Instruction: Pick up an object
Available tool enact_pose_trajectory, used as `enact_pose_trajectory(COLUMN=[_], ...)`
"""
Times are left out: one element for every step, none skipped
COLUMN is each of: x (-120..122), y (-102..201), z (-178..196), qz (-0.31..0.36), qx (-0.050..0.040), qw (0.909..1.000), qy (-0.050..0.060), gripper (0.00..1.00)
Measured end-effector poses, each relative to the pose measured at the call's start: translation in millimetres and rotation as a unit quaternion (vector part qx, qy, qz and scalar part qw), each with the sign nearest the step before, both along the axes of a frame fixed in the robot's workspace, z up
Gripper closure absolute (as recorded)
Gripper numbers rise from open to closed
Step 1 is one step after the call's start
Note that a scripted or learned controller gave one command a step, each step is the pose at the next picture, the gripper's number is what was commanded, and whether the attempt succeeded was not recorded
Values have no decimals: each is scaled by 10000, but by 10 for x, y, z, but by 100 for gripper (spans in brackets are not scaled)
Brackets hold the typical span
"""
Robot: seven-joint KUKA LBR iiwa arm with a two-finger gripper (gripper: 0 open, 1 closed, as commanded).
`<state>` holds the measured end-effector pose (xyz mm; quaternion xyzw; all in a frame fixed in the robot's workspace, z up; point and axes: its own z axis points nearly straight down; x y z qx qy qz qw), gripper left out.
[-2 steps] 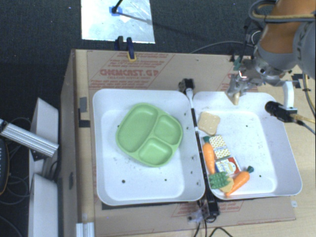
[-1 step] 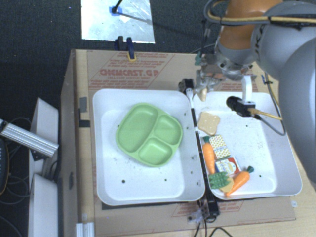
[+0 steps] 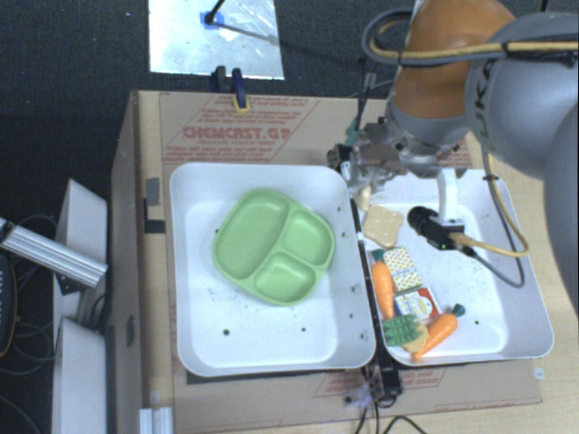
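My gripper hangs over the far left corner of the right bin, close to the divider between the two bins. Just in front of it lies a tan slice of toast. Along the bin's left side, nearer the front, lie an orange carrot, a patterned card, a small colourful carton, a second carrot and a green leafy piece. The arm's grey and orange wrist hides the gripper's upper part.
A light green divided plate sits in the middle of the left bin. The bins rest on a cardboard sheet. A shiny metal sheet lies on the floor beyond the bench.
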<state>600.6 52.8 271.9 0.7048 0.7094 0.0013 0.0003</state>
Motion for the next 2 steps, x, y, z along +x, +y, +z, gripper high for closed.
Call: enact_pose_trajectory(x=[-349, -1140], y=[619, 359], z=[75, 171], qz=[-10, -24], qx=[0, -3], qw=[10000, 10000], qy=[11, 11], gripper=[100, 100])
